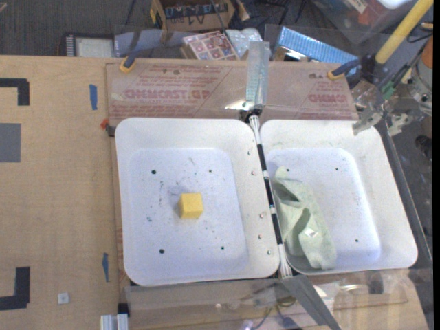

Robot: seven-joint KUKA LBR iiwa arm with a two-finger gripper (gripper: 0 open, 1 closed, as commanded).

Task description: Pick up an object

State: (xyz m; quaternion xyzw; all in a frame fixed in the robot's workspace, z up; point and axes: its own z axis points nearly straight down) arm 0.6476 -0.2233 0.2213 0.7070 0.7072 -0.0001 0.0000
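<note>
1. Where the left bin (130, 143) fills centre-left of frame, a yellow block (192, 205) lies loose mid-floor, open to a top grasp.
2. Right bin (385, 157): pale green cloth (302, 218) bunched against its left wall.
3. Gripper (375, 112) parked upper right (finger spread cannot be told).

A small yellow foam cube (192, 205) sits flat near the middle of the left white plastic bin (137, 143). A crumpled pale green cloth (304, 218) lies along the lower left of the right white plastic bin (371, 150).
</note>
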